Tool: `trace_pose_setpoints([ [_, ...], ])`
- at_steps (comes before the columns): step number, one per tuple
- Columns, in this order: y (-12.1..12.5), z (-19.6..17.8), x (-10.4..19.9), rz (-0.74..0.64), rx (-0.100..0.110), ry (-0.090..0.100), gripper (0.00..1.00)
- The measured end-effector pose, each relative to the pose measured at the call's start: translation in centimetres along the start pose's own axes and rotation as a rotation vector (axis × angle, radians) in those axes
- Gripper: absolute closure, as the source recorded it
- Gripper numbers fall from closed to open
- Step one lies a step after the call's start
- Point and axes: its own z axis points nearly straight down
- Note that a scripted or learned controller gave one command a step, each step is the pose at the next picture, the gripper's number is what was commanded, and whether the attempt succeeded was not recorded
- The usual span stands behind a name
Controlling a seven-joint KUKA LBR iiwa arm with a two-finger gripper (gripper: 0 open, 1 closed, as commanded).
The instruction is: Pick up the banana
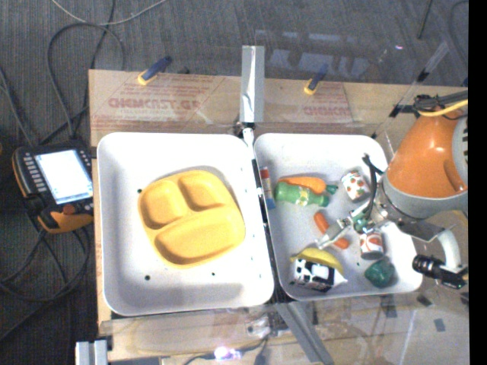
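Yellow banana (319, 258) lies near the front of my right bin (304, 147), resting on a black and white toy (312, 274). My pincer (351, 225) hangs just to its right, above the small things in the middle of that bin. I think I should slide left, drop straight down over the banana, and squeeze only it, not the toy under it. I cannot tell if my pincer is spread or closed. I see nothing held in it.

Tray (194, 219) in left bin (114, 204) — banana (319, 257) in right bin (319, 147)
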Motion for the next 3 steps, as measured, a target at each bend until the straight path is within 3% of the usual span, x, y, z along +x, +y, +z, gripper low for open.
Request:
trace_pose_setpoints([
  [1,2.5,4.3,3.5,-0.142,0.0,0.001,0.0],
  [2,1.8,-2.5,5.4,-0.281,-0.001,0.0,0.0],
  [3,1.6,3.6,4.1,-0.541,-0.021,-0.015,0.0],
])
